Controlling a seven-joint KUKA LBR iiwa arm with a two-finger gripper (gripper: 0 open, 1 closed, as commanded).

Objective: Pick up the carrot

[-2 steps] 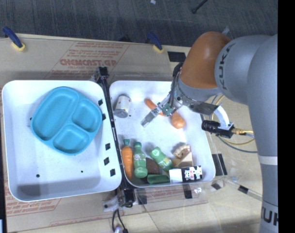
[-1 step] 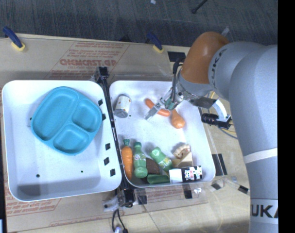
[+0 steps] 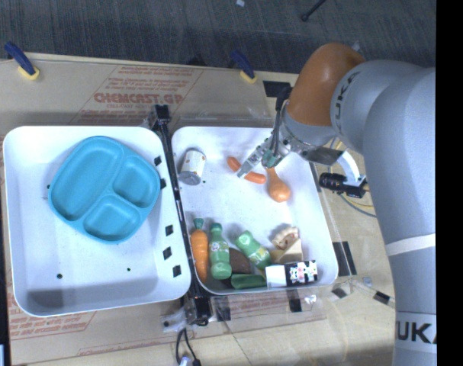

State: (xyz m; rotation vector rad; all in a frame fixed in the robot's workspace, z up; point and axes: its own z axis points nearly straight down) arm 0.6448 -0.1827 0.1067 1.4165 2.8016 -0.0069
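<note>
Well below the parted, empty fingers (image 3: 255,161), the carrot (image 3: 200,253) lies by the right bin's (image 3: 239,197) left wall

Left white bin (image 3: 25,227): holds a blue divided plate (image 3: 104,187) with three compartments, lying toward the bin's far side. Right white bin (image 3: 216,204): a small metal can (image 3: 191,165) on its side near the far left corner; two green bottles (image 3: 220,253) (image 3: 253,249) side by side along the near wall; a dark green vegetable (image 3: 249,281) beside a white carton with black markings (image 3: 291,273); a tan, wedge-shaped item (image 3: 286,240) just behind the carton. Both bins rest on a cardboard-covered tabletop (image 3: 132,90) with blue clamps (image 3: 22,61) at its far edge.
</note>
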